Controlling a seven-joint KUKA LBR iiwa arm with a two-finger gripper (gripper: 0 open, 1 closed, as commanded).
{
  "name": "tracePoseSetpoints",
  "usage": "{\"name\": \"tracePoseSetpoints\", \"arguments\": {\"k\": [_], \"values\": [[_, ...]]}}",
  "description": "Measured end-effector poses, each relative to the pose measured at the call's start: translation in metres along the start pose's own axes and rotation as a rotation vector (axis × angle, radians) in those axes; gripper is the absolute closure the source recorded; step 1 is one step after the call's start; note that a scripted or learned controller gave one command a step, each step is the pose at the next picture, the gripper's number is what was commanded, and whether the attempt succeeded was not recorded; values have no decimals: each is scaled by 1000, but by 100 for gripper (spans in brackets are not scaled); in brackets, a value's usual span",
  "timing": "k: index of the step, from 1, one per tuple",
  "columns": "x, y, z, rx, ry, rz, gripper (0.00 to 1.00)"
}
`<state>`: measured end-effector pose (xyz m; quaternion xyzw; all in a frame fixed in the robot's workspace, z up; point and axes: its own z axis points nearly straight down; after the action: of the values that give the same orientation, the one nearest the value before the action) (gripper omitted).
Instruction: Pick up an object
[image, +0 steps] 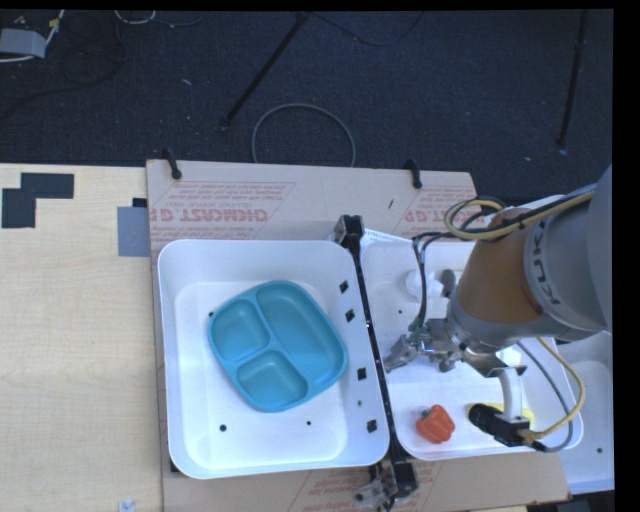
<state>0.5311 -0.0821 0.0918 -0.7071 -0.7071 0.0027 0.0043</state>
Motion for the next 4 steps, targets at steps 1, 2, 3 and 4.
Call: {"name": "tracePoseSetpoints", "arguments": {"k": [1, 2, 3, 4], "values": [[-1, -1, 4, -5, -1, 5, 0], [-2, 0, -6, -6, -1, 12, 100], [-2, 10, -57, -12, -2, 0, 100], [5, 9, -117, -13, -2, -1, 100]]}}
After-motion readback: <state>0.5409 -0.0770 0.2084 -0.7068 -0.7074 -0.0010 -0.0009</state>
